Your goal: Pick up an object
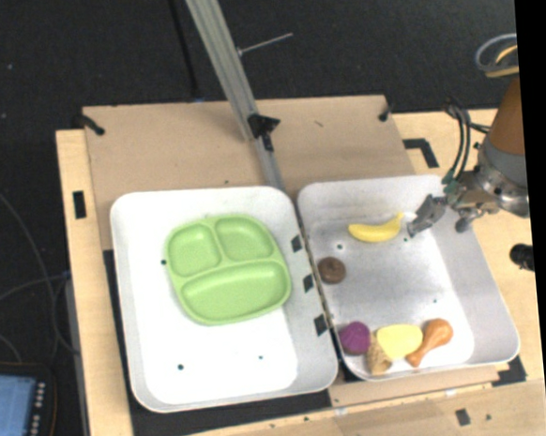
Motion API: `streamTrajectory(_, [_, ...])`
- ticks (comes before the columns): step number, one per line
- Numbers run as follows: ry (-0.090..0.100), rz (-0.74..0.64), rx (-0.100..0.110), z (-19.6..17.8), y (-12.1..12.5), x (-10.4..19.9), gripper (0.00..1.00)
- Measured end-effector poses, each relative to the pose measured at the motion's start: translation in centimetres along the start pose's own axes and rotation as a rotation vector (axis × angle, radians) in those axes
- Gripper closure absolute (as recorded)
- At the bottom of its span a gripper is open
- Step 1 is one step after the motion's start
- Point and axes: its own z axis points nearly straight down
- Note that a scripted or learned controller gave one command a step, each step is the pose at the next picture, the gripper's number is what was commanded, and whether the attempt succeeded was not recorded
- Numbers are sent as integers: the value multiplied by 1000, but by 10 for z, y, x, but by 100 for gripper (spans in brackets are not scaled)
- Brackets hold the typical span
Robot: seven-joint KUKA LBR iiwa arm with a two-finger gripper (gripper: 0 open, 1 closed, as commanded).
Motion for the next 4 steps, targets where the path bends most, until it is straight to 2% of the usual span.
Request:
streamTrajectory(1, [0,-1,0,0,0,0,0])
streamTrajectory(3, [1,3,4,107,-11,1,0])
streamTrajectory(4, [-1,6,-3,92,-9,0,100])
